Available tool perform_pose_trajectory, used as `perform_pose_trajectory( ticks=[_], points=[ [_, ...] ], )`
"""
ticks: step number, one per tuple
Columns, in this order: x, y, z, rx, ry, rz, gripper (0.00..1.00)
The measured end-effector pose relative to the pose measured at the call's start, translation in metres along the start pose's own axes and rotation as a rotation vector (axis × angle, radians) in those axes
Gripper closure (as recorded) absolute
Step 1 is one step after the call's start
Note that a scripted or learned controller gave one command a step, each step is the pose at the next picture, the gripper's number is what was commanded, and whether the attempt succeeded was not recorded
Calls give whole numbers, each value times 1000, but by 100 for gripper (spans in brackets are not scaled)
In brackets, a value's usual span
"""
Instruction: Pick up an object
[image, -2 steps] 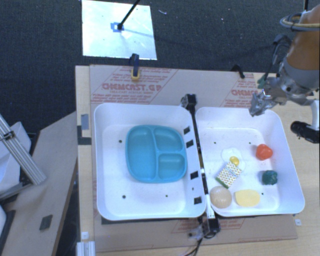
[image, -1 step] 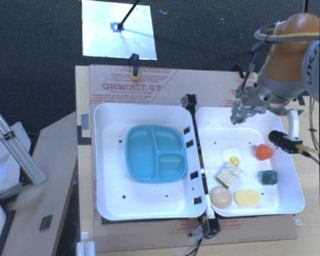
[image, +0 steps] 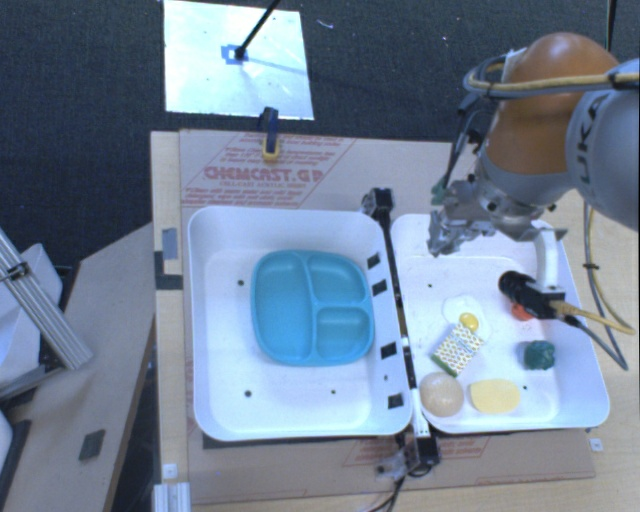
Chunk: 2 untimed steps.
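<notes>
The claw (image: 447, 240) hung over the far left corner of the right bin (image: 580, 405), and whether its tips were apart or together could not be told from this slant. Nothing showed in its grip. The pickable things lay nearer the camera in that bin: a fried egg (image: 465, 317), a checkered yellow block (image: 458, 350), a beige ball (image: 441, 394), a yellow slice (image: 495, 397) and a small green lump (image: 538, 354). The left bin (image: 215, 300) carried a blue divided plate (image: 311, 306).
</notes>
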<state>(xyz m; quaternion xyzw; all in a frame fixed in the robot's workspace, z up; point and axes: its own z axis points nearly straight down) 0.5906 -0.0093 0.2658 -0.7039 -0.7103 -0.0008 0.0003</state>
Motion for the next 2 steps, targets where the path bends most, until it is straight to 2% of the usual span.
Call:
perform_pose_trajectory(
  ticks=[1, 2],
  points=[
    [51, -18, 5, 1, -1, 1, 100],
    [107, -28, 31, 2, 0, 0, 100]
  ],
)
